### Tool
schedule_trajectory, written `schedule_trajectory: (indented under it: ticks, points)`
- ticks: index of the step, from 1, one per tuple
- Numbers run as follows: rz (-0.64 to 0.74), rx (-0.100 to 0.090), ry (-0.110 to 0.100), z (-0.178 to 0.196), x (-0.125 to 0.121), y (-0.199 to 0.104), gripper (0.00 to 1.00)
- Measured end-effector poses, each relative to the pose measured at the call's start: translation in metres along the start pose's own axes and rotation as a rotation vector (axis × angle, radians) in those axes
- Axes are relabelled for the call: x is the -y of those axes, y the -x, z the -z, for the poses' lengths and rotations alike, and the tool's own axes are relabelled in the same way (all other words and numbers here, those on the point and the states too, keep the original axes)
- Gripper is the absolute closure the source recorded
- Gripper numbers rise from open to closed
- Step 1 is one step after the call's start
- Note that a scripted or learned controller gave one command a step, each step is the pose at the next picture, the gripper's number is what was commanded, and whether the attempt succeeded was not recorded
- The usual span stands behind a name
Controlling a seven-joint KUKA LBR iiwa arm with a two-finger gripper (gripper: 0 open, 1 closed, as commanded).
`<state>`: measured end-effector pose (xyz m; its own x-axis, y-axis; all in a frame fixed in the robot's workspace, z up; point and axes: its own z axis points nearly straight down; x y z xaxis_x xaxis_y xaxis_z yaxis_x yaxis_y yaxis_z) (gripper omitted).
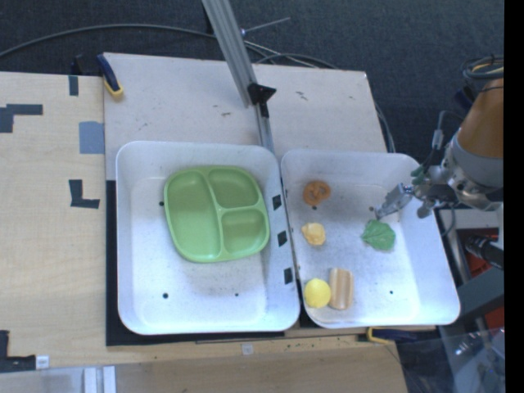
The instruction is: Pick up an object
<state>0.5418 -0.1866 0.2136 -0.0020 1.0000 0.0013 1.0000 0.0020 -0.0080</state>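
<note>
The right bin point(426, 289) holds several small objects: a brown round piece point(317, 191), a small yellow piece point(313, 234), a green leafy item point(379, 236), a yellow ball point(317, 292) and a tan cylinder point(341, 288) lying against the ball. My gripper point(388, 205) reaches in from the right and hangs over the bin's upper right part, just above and slightly right of the green leafy item. Nothing shows in its grasp.
The left bin point(139, 285) contains a green divided plate point(217, 212). A metal pole point(232, 39) slants up from the bench behind the bins. Cables and equipment point(483, 244) crowd the right side beyond the right bin.
</note>
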Motion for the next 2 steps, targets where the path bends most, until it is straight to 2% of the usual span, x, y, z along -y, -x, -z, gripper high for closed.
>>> schedule_trajectory:
  ticks: [2]
  points:
    - [0.001,0.000,0.000,-0.114,-0.008,-0.006,0.00]
